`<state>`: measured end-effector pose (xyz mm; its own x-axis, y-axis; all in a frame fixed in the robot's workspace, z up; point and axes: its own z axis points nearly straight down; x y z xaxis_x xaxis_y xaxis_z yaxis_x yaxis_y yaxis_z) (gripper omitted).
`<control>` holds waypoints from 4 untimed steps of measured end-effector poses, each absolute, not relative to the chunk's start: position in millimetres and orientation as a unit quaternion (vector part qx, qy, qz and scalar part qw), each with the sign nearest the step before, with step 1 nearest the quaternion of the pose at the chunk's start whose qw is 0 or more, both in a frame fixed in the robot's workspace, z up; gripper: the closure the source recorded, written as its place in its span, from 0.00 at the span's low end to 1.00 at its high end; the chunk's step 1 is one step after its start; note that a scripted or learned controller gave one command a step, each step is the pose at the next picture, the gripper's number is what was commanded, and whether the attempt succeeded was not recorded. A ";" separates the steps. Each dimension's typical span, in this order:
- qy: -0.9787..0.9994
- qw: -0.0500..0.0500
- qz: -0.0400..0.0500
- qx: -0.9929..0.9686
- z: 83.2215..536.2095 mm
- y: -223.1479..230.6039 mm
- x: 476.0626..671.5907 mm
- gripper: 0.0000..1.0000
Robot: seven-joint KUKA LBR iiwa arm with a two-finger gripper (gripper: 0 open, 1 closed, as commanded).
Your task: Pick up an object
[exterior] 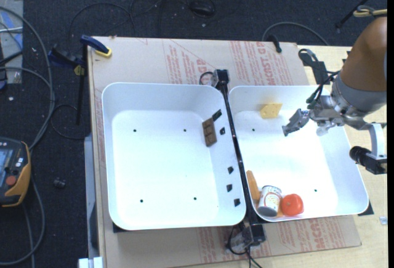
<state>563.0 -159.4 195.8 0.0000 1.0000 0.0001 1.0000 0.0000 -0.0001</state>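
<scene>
jaws (306, 120): we cannot tell if released or clenched | above right bin (345, 156), near yellow piece (271, 111) | risk: we may close on air, piece lies flat

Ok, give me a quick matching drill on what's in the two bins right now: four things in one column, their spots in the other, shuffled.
Things:
1. chocolate bar
2. yellow sponge piece
3. tomato
4. can

Places:
A. right bin, far end, near the top wall
B. right bin, near corner, rightmost of the cluster there
C. left bin, against its right wall
D. right bin, near corner, between the carrot and the red thing

Pairs: 1-C, 2-A, 3-B, 4-D
</scene>
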 end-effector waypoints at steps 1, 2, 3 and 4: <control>-0.707 0.000 0.000 -0.707 195.8 -159.4 563.0 0.00; -0.707 0.002 0.001 -0.707 138.0 -154.2 569.5 0.00; -0.707 0.002 0.001 -0.707 90.3 -153.8 568.7 0.00; -0.707 0.000 0.000 -0.707 102.5 -154.0 569.8 1.00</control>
